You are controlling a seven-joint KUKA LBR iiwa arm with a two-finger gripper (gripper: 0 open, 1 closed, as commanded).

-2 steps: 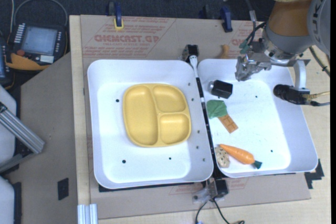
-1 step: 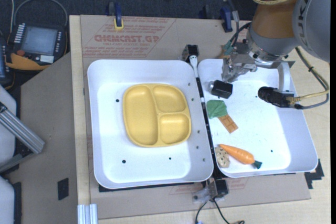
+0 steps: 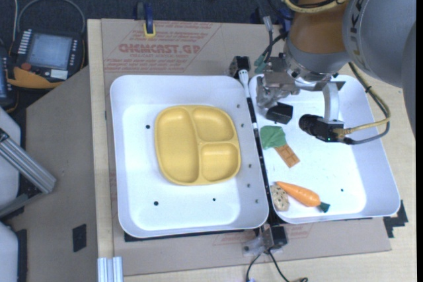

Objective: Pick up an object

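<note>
The gripper [image 3: 272,97] is seen low over the right bin [image 3: 370,198], near its left wall; its state cannot be told. A carrot [image 3: 299,193] is seen lying in that bin, a yellow tray [image 3: 196,143] in the left bin [image 3: 132,195].

Robot lab: teach pendant [image 3: 47,53], cardboard-topped bench [image 3: 165,43].

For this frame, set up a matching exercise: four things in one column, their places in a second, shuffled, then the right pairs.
Things:
1. yellow divided plastic plate
2. orange toy carrot
3. green leaf-shaped piece
4. gripper

Places:
A. right bin, near front edge
B. middle of left bin
C. right bin's far left corner
D. right bin, by the divider, just in front of the gripper

Pairs: 1-B, 2-A, 3-D, 4-C
</note>
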